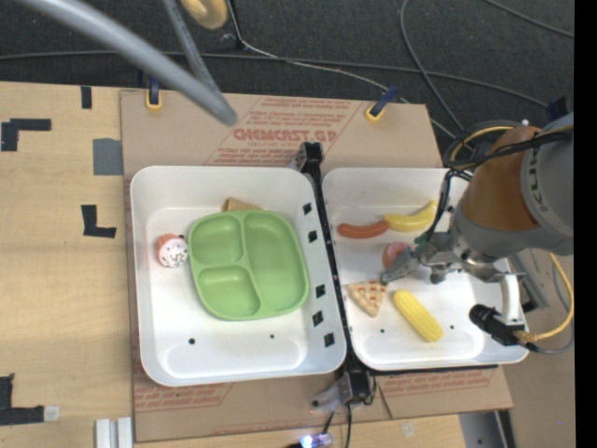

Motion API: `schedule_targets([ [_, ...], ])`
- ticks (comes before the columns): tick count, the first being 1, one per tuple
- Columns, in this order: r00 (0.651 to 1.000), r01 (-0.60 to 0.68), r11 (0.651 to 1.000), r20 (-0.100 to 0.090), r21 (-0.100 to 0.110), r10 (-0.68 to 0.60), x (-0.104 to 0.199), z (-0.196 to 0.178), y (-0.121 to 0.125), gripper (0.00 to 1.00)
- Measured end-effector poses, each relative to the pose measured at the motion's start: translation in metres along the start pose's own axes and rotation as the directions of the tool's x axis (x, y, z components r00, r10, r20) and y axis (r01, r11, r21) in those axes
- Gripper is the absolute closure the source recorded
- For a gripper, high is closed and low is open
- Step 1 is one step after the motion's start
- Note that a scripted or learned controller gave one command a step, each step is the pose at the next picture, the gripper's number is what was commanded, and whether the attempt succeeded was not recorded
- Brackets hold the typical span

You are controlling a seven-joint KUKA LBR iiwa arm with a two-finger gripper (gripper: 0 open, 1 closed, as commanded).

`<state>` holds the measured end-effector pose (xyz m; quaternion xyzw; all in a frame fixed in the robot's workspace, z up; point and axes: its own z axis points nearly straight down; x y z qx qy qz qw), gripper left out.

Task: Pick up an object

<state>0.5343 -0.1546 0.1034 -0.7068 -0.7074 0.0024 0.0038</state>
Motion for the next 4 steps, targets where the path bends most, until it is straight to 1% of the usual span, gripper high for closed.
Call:
schedule_targets([
  [1,1.0,0.001,1.0,0.001,-0.006,-0.001,0.0,-0.014,0.002,1.0],
  [2,1.0,0.0,1.0,0.004,-0.013,0.0,-0.005,-0.065,0.012,1.0],
  [3,1.0,0.0,1.0,0.004,-0.013,0.0,-0.005,-0.118,0.012,1.0],
  [4,1.0,0.005,1.0,0.001,-0.009,-0.005,0.042,-0.127,0.027,1.0],
])
